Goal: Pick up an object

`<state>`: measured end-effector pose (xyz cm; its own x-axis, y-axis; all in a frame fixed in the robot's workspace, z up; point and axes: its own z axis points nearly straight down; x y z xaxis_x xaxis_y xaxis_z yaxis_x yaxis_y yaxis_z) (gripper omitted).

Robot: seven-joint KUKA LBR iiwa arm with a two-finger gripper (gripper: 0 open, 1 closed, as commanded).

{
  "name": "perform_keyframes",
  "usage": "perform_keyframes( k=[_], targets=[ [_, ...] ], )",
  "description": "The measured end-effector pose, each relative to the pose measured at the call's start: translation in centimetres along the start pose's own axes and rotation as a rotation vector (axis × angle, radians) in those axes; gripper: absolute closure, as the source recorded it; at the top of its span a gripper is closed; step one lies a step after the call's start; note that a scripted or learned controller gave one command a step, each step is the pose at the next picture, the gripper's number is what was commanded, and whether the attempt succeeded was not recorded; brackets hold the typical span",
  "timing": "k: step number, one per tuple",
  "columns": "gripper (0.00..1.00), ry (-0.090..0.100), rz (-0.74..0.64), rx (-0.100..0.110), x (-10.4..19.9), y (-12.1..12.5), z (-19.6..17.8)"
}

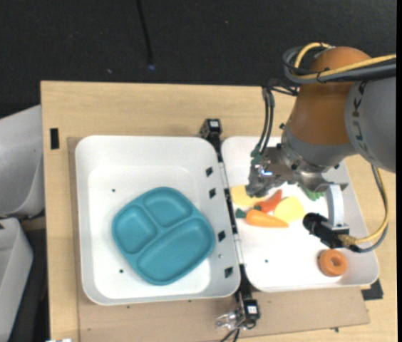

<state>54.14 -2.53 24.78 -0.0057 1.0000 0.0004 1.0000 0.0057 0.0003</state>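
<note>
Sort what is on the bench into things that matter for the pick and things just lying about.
For the pick:
two-finger gripper, low over the right white bin
orange carrot-shaped toy
red toy piece
yellow flat piece
orange ring-shaped toy

Lying about:
teal divided plastic plate
left white bin

Two white bins [90, 191] sit side by side on one counter [137, 98]. Left of the claw [258, 184] lies one teal divided plate [162, 234]. Just below the claw: one orange carrot [266, 220], one yellow piece [291, 207]. Farther below right, one orange ring [333, 262].
</note>
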Motion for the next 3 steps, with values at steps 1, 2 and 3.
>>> perform_keyframes(
  k=[1,2,3],
  targets=[
    [1.00,0.001,-0.001,0.001,5.5,-0.6,0.8],
    [1.00,0.001,-0.001,0.000,10.8,-1.1,0.8],
    [0.00,0.000,0.003,0.000,10.6,-1.1,0.8]
  ],
)
